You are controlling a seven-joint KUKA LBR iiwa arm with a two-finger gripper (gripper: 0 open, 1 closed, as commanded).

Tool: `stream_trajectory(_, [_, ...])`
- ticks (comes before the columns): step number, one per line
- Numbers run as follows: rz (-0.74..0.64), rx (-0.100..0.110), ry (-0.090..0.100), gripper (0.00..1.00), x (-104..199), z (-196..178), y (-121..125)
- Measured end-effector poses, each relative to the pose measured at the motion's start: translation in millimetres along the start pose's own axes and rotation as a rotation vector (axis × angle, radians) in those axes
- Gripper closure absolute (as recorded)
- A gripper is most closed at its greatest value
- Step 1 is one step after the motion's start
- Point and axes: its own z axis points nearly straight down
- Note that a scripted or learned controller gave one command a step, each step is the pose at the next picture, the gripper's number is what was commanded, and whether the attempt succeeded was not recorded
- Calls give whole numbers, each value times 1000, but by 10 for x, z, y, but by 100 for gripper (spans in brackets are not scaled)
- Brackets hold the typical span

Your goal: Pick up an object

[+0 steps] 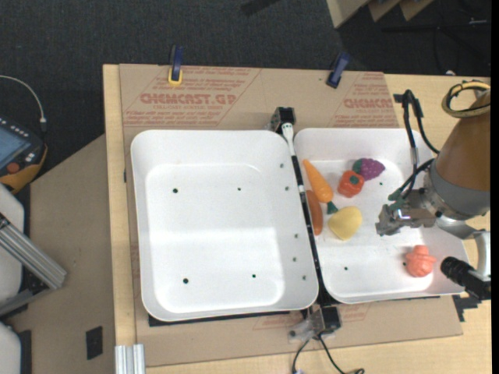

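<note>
- Cables (316, 341) trail off the near edge of the bench (226, 349), just below the black clamp (326, 318) that sits where the two bins meet.
- Taking the right bin (366, 287) as the landmark: its near floor is bare white, and a pinkish-orange toy (419, 261) lies close to its near right corner.
- The gripper (392, 218) hangs over the right half of that bin, up from the pinkish-orange toy; from this angle I cannot tell whether its fingers are apart or together, and nothing is visibly held in it.
- Behind the gripper the grey wrist (460, 193) rises into the orange band (468, 150), which reaches past the bin's right rim.
- A pale yellow lemon-like piece (345, 222) rests near the middle of the right bin, left of the gripper and apart from it.
- A sausage-shaped orange-brown piece (315, 212) lies along the bin's left wall, just left of the yellow piece.
- A carrot (317, 179) lies aslant farther along that left wall, its lower end near the sausage shape.
- A small red-orange vegetable (351, 183) with a green top sits right of the carrot, and purple grapes (369, 167) sit just beyond it, toward the bin's far wall.
- The left bin (148, 209) adjoins the right bin's left rim; dark dots mark its floor.
- Beyond the right bin's far rim, printed cardboard (234, 92) covers the bench, held by a yellow-and-blue clip (176, 67) and a blue clip (338, 70).
</note>
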Motion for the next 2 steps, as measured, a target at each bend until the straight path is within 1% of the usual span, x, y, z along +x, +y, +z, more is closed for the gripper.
stream_trajectory(1, [13,2,-4,100,-907,703,-85])
stream_trajectory(2, [-1,-10,-5,100,-257,-56,288])
